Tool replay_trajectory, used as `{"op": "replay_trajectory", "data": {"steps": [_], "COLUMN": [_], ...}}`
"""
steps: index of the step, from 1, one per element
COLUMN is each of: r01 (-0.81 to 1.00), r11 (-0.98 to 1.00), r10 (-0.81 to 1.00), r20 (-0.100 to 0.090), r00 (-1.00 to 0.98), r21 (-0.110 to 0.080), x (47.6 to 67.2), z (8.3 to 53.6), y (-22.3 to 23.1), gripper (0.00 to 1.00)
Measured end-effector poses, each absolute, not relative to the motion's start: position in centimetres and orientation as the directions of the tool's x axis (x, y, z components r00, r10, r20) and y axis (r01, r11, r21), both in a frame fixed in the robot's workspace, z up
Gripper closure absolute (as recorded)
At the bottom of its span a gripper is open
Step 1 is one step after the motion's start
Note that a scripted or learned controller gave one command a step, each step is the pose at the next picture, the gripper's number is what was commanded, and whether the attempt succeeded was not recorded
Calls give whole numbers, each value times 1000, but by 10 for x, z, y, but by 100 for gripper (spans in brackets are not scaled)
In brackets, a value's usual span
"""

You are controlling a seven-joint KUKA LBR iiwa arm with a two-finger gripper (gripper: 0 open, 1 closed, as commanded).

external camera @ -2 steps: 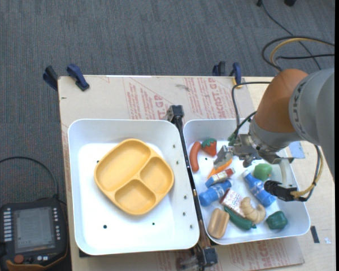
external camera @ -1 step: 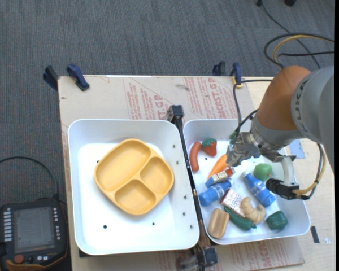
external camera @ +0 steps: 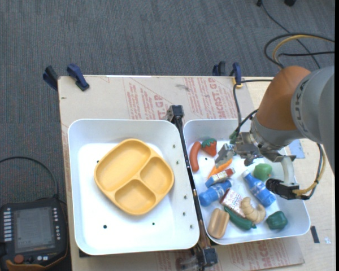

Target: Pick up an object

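Note:
The right bin (external camera: 301, 210) holds several toy foods. My gripper (external camera: 233, 153) hangs low over the bin's upper middle, just above an orange carrot (external camera: 222, 166). A red strawberry (external camera: 209, 146) and a red sausage (external camera: 195, 154) lie to its left. Below the carrot are an orange-capped tube (external camera: 218, 177), a blue bottle (external camera: 213, 195) and a red-and-white packet (external camera: 232, 199). A second blue bottle (external camera: 259, 188) and a green ball (external camera: 263, 170) lie to the right, under the wrist. Nothing is visibly held.
The left bin (external camera: 79, 151) holds a yellow three-part plate (external camera: 134, 175). Along the right bin's front lie a bread roll (external camera: 217, 222), a green cucumber (external camera: 240, 219), a croissant (external camera: 252, 209) and a green pepper (external camera: 277, 219). A cable (external camera: 319, 174) loops beside the wrist.

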State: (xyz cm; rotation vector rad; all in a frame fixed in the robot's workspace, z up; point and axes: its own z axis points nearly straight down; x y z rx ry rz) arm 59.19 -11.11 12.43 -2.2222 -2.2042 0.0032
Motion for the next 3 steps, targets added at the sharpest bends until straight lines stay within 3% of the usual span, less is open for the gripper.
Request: {"op": "replay_trajectory", "data": {"steps": [1,2,3], "r01": [1000,1000,1000], "r11": [4,9,10], "r10": [1000,1000,1000], "r20": [1,1,1], "r00": [-4,-9,-10], "r21": [-2,-3,-4], "x": [636,637,637], "z": [87,97,97], "y": [-134,-134,-134], "gripper": [0,100,0]}}
